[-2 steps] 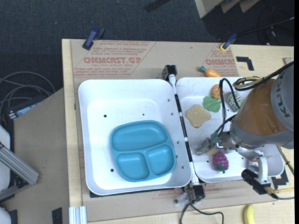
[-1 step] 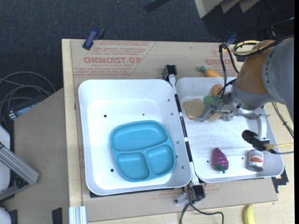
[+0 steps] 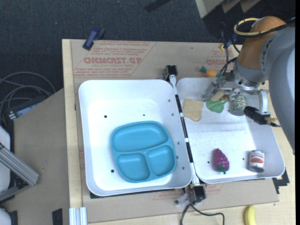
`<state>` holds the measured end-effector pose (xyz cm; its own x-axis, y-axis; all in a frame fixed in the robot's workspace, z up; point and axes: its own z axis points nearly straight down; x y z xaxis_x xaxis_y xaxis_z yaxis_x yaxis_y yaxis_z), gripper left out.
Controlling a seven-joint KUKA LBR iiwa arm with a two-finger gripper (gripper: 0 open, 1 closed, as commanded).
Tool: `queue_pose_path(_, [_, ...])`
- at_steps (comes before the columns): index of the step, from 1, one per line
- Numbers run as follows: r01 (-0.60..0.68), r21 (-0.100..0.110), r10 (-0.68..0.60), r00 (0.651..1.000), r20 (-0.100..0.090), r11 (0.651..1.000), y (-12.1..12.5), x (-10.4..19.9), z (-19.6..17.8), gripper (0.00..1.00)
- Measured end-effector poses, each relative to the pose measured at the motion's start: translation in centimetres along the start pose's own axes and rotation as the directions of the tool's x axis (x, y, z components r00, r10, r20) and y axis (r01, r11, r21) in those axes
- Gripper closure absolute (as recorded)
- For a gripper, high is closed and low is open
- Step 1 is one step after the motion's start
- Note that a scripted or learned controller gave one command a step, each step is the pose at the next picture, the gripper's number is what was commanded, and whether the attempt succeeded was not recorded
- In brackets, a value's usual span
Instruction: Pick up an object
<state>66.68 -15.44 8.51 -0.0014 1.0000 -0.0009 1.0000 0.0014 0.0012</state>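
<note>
The gripper [image 3: 224, 92] is low at the far end of the right bin [image 3: 234, 170], crowded by a green piece [image 3: 215, 105] and a small can [image 3: 237, 103]; whether the fingers are released or clenched cannot be told. A tan slice [image 3: 192, 109] lies just left. Nearer lie purple grapes [image 3: 220, 160] and a red-labelled can [image 3: 256, 160]. The left bin [image 3: 91, 125] holds a blue tray [image 3: 143, 150].

We see a blue clip [image 3: 93, 38] at eleven o'clock on the cardboard sheet [image 3: 117, 57]. Grey cables [image 3: 23, 95] coil at nine o'clock; a yellow banana [image 3: 250, 215] lies at five
</note>
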Motion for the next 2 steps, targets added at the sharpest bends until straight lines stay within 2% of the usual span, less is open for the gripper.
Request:
queue_pose_path(1, [0.001, -0.002, -0.001, 1.0, 0.002, 1.0, 0.1, 0.0, -1.1, 1.0])
queue_pose_path(2, [-0.001, -0.001, 0.001, 1.0, 0.0, 1.0, -8.1, 0.8, -11.9, 1.0])
